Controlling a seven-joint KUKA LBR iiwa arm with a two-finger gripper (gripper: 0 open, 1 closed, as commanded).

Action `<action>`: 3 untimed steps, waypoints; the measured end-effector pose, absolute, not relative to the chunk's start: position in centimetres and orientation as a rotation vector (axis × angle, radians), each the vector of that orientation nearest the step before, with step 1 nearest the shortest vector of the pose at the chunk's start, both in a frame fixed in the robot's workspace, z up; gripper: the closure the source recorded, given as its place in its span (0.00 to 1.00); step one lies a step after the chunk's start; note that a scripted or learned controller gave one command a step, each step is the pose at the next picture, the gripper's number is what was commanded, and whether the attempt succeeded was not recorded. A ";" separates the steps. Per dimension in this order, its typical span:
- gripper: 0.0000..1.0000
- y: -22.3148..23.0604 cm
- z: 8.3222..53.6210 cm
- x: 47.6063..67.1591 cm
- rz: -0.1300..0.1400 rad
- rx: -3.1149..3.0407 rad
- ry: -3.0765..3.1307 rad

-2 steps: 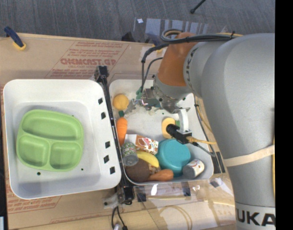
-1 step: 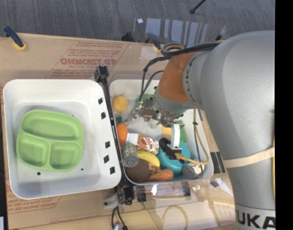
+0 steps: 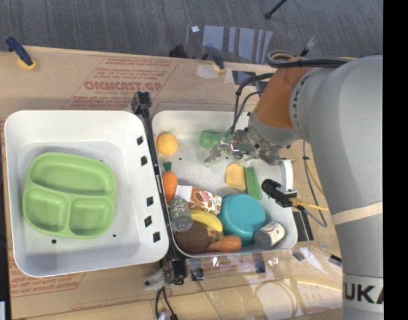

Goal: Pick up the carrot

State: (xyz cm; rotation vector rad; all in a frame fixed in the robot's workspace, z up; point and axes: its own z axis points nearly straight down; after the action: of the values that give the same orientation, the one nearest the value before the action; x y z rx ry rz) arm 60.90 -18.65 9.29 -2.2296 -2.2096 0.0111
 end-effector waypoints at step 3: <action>1.00 -17.1 9.1 58.1 0.012 -1.818 -2.553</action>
State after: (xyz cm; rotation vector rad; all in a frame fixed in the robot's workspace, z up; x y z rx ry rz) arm 58.08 -17.09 9.06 -1.8177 -2.5525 0.0118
